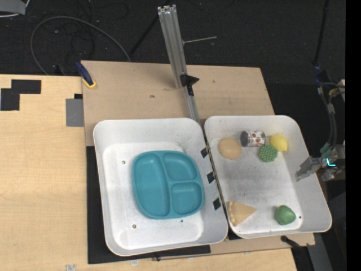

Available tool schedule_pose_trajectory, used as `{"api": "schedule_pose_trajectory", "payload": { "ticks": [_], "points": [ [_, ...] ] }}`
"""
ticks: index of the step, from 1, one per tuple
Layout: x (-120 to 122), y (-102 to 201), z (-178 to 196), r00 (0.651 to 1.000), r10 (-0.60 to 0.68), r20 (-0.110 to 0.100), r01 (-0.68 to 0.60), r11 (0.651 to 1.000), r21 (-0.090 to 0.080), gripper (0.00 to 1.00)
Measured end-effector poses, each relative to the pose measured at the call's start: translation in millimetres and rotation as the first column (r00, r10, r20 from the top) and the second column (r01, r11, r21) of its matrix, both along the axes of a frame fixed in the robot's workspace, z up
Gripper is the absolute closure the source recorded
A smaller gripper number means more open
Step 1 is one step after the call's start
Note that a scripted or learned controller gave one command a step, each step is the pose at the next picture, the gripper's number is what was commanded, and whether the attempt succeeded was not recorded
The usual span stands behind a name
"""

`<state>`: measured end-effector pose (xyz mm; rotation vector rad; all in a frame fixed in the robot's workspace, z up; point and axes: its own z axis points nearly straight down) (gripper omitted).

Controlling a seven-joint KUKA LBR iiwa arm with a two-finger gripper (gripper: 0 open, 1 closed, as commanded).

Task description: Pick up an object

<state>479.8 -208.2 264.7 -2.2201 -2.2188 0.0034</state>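
Your main risk is the crowding at the far end of the right bin (pixel 307 151): the small can (pixel 252 138), the yellow ball (pixel 278 143) and the bumpy green ball (pixel 268 153) sit touching or nearly so, with the tan round piece (pixel 229 148) just beside them. Come down there and you will likely knock one item into another, or close on two at once and lose both. The round ones look prone to rolling away from a glancing touch. The green fruit (pixel 285 214) sits near the bin's near right corner, so the wall could block you there. The tan wedge (pixel 241 212) lies flat by the left wall and may be too low to catch.

The gripper (pixel 316 166) sits at the right bin's right rim, over none of the items, and nothing is visibly in it. You cannot tell from here how wide it stands. The teal divided plate (pixel 167 183) lies alone in the left bin (pixel 113 151).
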Motion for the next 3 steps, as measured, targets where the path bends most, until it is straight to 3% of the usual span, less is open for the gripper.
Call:
{"api": "schedule_pose_trajectory", "payload": {
  "ticks": [1,3],
  "points": [
    [0.5,-0.1,1.0,1.0,0.0,0.002,0.0,1.0,-0.001,0.0],
    [10.1,3.6,-88.4,1.0,0.0,-0.002,0.0,1.0,0.002,0.0]
  ]
}}
